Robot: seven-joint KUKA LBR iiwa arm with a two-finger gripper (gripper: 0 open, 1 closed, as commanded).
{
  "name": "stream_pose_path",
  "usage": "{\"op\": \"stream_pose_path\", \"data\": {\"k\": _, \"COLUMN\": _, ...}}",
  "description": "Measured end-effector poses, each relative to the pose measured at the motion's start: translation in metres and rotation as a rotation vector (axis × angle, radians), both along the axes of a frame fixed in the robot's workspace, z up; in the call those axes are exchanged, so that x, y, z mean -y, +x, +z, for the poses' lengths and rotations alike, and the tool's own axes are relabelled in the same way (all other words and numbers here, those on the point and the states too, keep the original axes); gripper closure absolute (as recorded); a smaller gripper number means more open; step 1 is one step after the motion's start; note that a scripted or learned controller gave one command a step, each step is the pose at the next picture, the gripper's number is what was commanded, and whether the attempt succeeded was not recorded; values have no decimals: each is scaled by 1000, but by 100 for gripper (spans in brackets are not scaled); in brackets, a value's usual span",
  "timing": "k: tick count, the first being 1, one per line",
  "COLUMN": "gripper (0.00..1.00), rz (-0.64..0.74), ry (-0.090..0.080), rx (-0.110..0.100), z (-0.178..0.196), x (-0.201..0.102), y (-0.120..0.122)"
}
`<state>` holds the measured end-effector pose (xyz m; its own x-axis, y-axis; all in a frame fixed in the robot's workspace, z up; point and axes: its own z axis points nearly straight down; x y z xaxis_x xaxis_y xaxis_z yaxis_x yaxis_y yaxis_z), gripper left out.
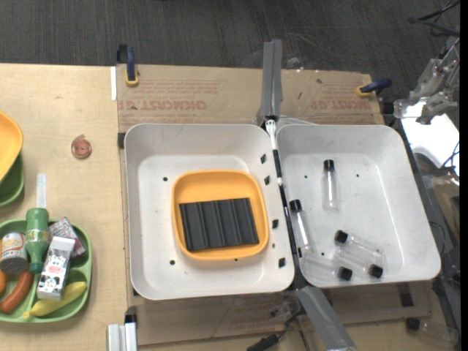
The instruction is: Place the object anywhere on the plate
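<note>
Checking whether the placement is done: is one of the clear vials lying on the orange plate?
No. The orange plate carries a dark ribbed block, while the vials lie in the right bin.

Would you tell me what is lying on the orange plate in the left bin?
A dark ribbed block lies flat on the plate, covering most of its middle. The plate's rim shows all around it; whatever is beneath the block is hidden.
</note>
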<state>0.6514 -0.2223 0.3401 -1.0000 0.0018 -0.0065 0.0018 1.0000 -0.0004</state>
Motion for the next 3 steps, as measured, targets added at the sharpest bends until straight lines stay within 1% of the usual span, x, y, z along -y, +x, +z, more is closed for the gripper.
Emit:
{"op": "stream_pose_path", "data": {"k": 1, "gripper": 100, "rz": 119, "ry": 0, "rx": -2, "z": 102, "x": 0, "y": -10}}
{"op": "stream_pose_path", "data": {"k": 2, "gripper": 100, "rz": 507, "ry": -1, "rx": -1, "z": 102, "x": -1, "y": 9}}
{"op": "stream_pose_path", "data": {"k": 3, "gripper": 0, "rz": 507, "ry": -1, "rx": -1, "z": 102, "x": 0, "y": 9}}
